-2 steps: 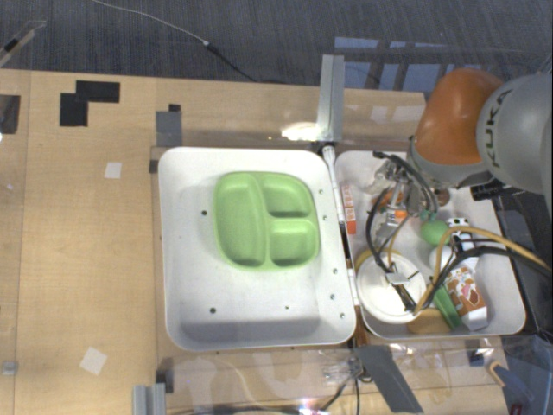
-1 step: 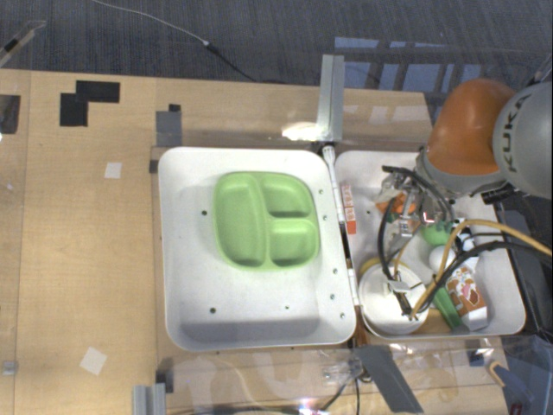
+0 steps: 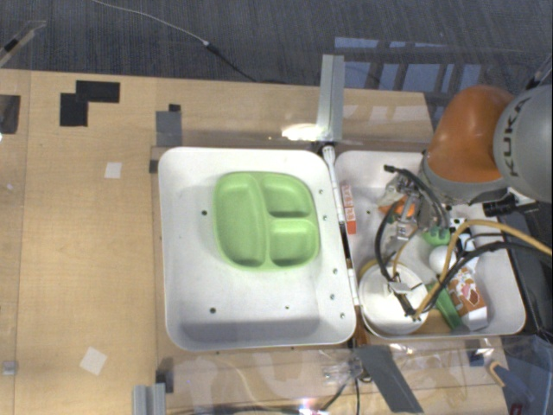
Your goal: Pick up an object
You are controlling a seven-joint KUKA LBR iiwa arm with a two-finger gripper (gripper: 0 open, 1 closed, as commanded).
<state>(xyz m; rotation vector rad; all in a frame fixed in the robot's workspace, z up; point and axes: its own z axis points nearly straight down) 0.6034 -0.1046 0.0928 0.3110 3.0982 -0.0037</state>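
Note:
My gripper (image 3: 408, 232) hangs low over the right bin (image 3: 515, 318), wrapped in cables, with the orange band of the arm (image 3: 467, 141) above it. Under and around it lie a white bowl (image 3: 384, 305), a small white rounded object (image 3: 439, 256), a green piece (image 3: 449, 303) and a white carton with a brown picture (image 3: 469, 296). A slim red and white packet (image 3: 348, 207) lies along the bin's left wall. Cables and the wrist hide what is directly beneath the gripper.
The left bin (image 3: 186, 318) holds a green divided plate (image 3: 266, 219) near its middle. A metal post (image 3: 331, 98) stands at the far end of the divider between the bins. Yellow and black cables (image 3: 510, 236) loop over the right bin's right side.

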